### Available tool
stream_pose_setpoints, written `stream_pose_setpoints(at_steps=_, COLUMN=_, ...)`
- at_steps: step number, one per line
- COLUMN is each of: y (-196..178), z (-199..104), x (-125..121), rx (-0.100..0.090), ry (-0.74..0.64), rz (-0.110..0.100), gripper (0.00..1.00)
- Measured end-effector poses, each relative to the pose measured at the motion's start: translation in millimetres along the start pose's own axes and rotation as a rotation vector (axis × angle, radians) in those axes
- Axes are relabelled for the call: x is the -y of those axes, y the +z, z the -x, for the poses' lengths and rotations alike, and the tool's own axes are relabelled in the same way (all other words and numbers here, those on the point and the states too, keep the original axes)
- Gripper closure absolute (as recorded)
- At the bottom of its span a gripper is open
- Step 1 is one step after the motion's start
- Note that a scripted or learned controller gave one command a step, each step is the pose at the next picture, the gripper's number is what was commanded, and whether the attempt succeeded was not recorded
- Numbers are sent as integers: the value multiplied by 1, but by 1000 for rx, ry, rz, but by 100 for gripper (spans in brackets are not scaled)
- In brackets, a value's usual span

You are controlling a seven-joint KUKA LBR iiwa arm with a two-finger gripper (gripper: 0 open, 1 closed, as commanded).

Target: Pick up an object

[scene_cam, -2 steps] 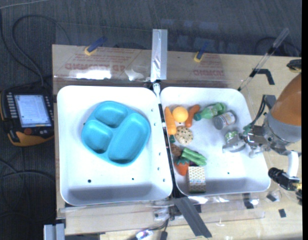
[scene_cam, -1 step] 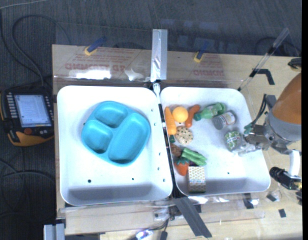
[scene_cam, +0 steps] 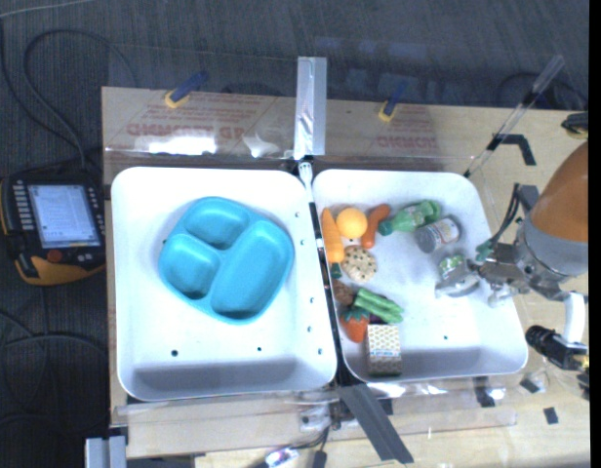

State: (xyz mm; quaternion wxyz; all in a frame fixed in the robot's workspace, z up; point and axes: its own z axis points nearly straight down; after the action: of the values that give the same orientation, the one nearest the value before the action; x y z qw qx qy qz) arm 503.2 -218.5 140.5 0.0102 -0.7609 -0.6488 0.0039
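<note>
Several small items crowd the right bin [scene_cam: 496,354]: a carrot [scene_cam: 330,234], orange ball [scene_cam: 351,222], cookie [scene_cam: 359,261], green bottle [scene_cam: 410,216], can [scene_cam: 438,233], box [scene_cam: 383,347]. The gripper [scene_cam: 459,275] sits at the bin's three o'clock side, just below the can. Whether it is spread or pinched I cannot tell. A grey lump lies beneath it, hard to identify. Risks: closing on nothing, since the pile lies toward nine o'clock, or nudging the round can so it rolls off. A blue tray [scene_cam: 227,256] fills the left bin [scene_cam: 135,291].

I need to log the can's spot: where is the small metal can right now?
The metal can lies in the right bin, toward its far right, just below the green bottle.
</note>
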Motion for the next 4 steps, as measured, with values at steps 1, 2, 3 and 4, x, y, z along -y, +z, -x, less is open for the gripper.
stream_pose_setpoints(at_steps=1, y=50, z=-17, x=-40, rx=-9, ry=-189, rz=19, gripper=0)
stream_pose_setpoints(at_steps=2, y=49, z=-27, x=-125, rx=0, ry=-396, rz=28, gripper=0)
stream_pose_setpoints(at_steps=3, y=38, z=-15, x=-87, rx=5, ry=-393, rz=16, gripper=0)
stream_pose_setpoints(at_steps=4, y=46, z=-31, x=-165, rx=-3, ry=-429, rz=5, gripper=0)
